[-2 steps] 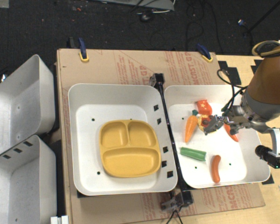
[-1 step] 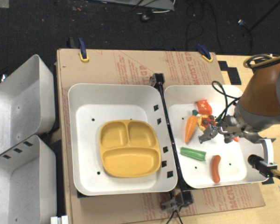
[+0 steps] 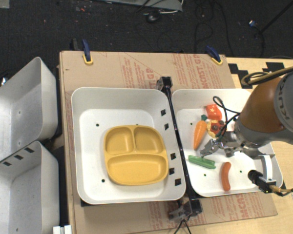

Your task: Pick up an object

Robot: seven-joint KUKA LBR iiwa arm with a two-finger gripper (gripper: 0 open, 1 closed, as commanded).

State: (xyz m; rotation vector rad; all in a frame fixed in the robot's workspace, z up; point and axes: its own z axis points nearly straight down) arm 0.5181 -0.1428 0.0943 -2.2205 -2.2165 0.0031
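Hand (image 3: 216, 146) low in right bin (image 3: 244, 189), finger spread unclear from here. Green stick (image 3: 201, 162) just below-left, long axis crosswise; carrot (image 3: 198, 134) beside, upright; sausage (image 3: 226, 175) lower right.

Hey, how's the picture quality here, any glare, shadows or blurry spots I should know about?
Camera view: lighting is even and fairly bright, with the white bins a little washed out but no harsh glare. The yellow divided tray and the carrot look sharp. Shadows are soft, darkest under the arm near the gripper. The floor beyond the bench is dim, so the cables there are hard to make out.
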